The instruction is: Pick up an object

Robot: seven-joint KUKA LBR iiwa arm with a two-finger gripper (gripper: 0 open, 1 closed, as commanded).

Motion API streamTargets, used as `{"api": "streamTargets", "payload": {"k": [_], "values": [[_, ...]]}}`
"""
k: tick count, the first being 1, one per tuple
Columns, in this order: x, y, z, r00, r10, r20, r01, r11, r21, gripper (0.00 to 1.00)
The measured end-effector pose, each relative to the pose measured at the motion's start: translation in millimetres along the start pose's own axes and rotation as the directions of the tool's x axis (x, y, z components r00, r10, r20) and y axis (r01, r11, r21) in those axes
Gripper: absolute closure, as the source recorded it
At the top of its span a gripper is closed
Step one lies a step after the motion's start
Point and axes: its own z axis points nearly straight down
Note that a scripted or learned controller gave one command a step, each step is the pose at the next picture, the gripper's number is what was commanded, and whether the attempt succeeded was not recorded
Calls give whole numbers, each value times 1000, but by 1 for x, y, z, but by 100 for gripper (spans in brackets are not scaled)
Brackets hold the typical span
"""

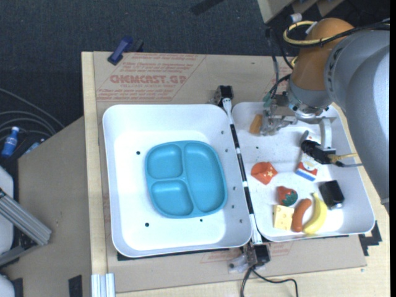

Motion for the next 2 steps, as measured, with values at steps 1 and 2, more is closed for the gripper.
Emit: {"api": "streamTargets", "payload": {"k": [1, 2], "values": [[0, -1, 1, 1000, 0, 0, 0, 1000, 2, 0], [4, -4, 10, 1000, 2, 2, -2, 1000, -3, 0]]}}
